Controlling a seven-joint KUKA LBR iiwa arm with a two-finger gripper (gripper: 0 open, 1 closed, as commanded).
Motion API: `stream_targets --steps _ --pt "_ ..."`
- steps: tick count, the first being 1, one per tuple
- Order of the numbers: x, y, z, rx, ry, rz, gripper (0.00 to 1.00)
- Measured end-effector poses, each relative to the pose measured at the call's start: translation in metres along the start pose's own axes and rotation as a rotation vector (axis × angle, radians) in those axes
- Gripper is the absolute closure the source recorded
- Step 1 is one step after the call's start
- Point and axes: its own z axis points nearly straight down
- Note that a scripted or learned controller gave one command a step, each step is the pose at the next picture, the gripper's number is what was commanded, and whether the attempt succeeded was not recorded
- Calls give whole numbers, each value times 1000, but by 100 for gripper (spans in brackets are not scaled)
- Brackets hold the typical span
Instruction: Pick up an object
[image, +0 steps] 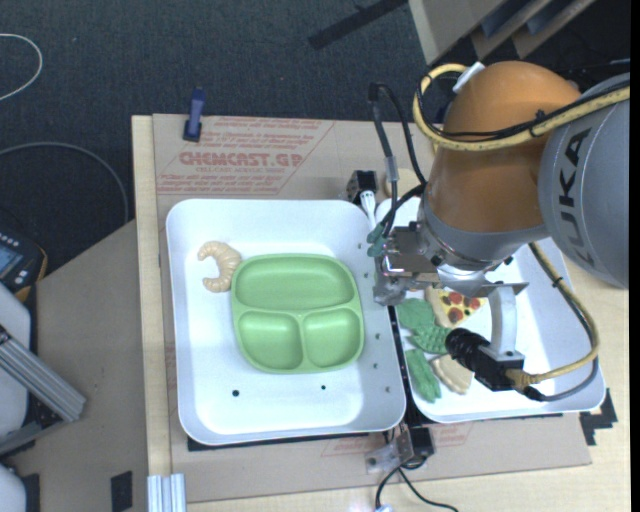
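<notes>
Toy food (432, 335) lay ungrasped by right bin's (560, 400) left edge | arm (500, 150) hung over it | gripper state hidden, could not tell | pick seemingly pending | croissant (220, 265), green tray (298, 310) in left bin (190, 330)

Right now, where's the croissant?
The croissant lies in the left bin, near its upper-left corner, right against the upper-left edge of the green divided tray. It is across the bin from the arm.
</notes>
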Motion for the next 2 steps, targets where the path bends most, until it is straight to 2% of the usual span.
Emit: stream_targets --steps 1,2 --pt "0 1 -17 -14 2 -1 100" --pt "-37 -9 -180 -33 4 0 100"
